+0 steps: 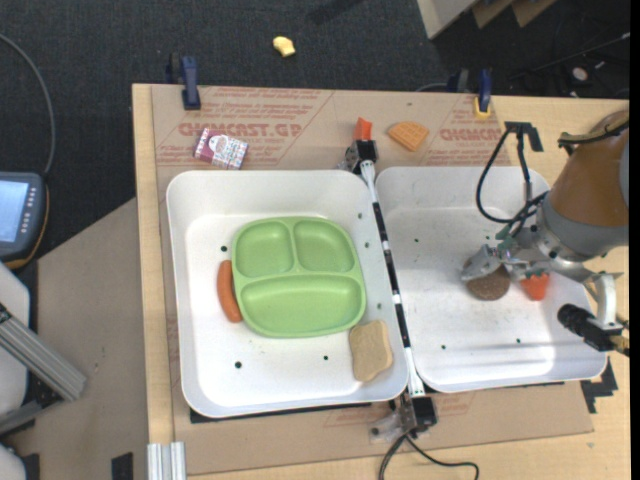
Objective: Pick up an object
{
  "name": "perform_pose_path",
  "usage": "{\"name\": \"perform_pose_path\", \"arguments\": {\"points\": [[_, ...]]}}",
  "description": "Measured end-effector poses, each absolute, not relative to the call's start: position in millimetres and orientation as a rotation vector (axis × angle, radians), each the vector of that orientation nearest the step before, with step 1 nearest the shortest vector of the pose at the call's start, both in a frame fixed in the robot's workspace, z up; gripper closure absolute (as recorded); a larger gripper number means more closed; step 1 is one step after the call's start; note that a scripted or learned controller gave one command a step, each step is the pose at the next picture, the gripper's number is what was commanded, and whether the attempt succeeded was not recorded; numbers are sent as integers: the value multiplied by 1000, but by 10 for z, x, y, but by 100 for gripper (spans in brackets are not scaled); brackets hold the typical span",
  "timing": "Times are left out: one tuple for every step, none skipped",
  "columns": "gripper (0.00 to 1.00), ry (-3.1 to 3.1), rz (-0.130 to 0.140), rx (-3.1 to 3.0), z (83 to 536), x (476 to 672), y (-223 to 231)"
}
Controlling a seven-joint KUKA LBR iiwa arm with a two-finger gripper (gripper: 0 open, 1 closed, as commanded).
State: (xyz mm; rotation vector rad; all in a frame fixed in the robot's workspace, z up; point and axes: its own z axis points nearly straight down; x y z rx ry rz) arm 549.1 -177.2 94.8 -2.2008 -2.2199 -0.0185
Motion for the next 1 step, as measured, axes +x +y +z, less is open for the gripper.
{"name": "perform_pose_path", "arguments": {"points": [[100, -2240, -16, -2214, 1412, 6481, -996]]}}
